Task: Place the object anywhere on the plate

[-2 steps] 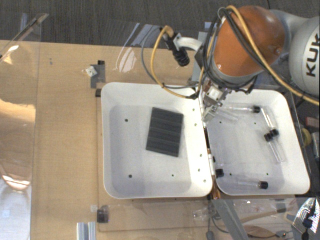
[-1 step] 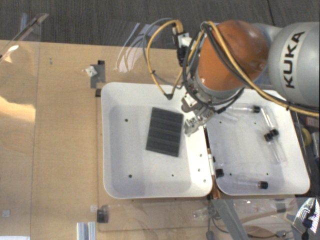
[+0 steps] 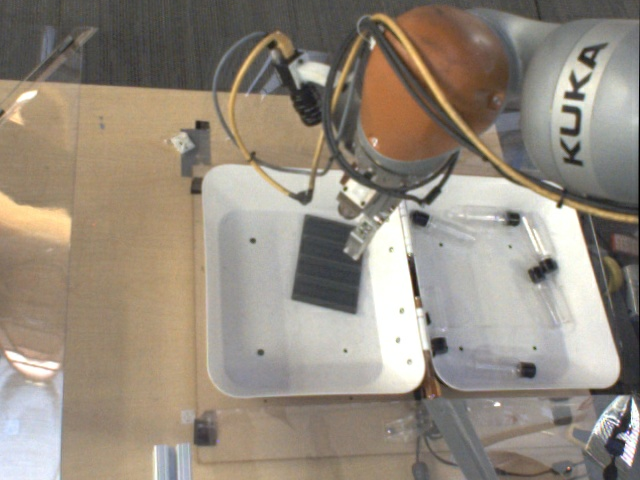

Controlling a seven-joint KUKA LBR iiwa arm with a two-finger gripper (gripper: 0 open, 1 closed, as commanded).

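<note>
KUKA arm's gripper (image 3: 358, 236) hovers at upper right edge of dark ribbed plate (image 3: 329, 264) in left bin (image 3: 232, 298); whether clenched or released, cannot tell. Object to place not identifiable. Next move likely: lower, release over plate.

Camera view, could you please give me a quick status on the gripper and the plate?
Gripper low in left bin, at dark ribbed plate's upper right corner. Nothing seen between fingers. Clear tubes with black caps in right bin.

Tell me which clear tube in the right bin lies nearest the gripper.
The tube at the right bin's top-left corner, just right of the gripper. The other tubes lie farther right or along the bottom edge.
</note>
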